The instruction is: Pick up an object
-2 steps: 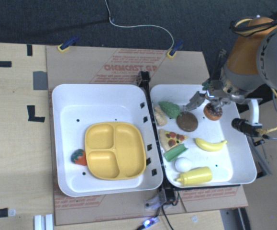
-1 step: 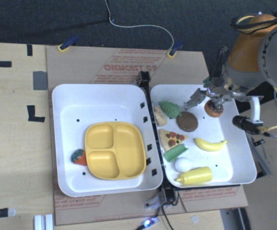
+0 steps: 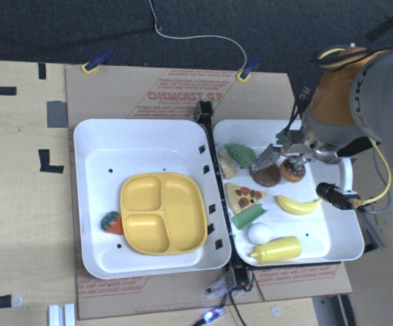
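My gripper (image 3: 279, 161) hangs over the back of the right bin (image 3: 345, 246), with the grey arm and its orange band coming in from the right. It looks open, with nothing between the fingers; one grey finger (image 3: 267, 157) slants left. Just below it lie a brown round piece (image 3: 265, 175) and a small orange-brown doughnut (image 3: 294, 172). Around them in the bin are a green leaf (image 3: 240, 153), a pizza slice (image 3: 244, 195), a green pod (image 3: 248, 215), a banana (image 3: 298, 205), a white egg (image 3: 259, 233) and a yellow bottle (image 3: 275, 249).
The left bin (image 3: 94, 148) holds a yellow divided plate (image 3: 162, 212) and a small red and green fruit (image 3: 111, 222) beside it. A beige piece (image 3: 227, 164) lies by the divider between the bins. A black cable end (image 3: 335, 195) hangs off the arm over the right bin.
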Motion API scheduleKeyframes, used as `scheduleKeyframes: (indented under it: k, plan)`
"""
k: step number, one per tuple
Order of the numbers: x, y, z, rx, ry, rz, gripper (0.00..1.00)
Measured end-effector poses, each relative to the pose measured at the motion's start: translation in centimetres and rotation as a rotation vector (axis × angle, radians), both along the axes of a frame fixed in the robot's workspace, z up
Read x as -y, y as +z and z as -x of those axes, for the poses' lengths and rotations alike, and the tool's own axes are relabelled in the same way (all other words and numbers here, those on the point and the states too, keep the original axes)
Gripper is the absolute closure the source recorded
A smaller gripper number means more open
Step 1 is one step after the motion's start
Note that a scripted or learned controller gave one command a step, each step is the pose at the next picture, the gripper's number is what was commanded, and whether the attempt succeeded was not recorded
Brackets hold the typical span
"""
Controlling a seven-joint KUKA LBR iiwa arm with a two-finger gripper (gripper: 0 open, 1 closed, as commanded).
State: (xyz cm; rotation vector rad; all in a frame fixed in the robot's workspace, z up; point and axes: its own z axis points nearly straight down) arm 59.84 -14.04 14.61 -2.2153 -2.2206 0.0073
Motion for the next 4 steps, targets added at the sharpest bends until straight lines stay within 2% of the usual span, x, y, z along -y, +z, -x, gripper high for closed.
scheduleKeyframes:
  k: [1,2,3,4]
  plan:
    - [-0.1,-4.5,-0.4,0.002,0.001,0.001,0.0]
    - [0.0,-5.7,-0.7,0.017,0.0,0.008,0.0]
    - [0.2,-4.3,-0.9,0.026,0.0,0.014,1.0]
    - [1.0,1.4,-1.2,0.009,-0.001,0.001,1.0]
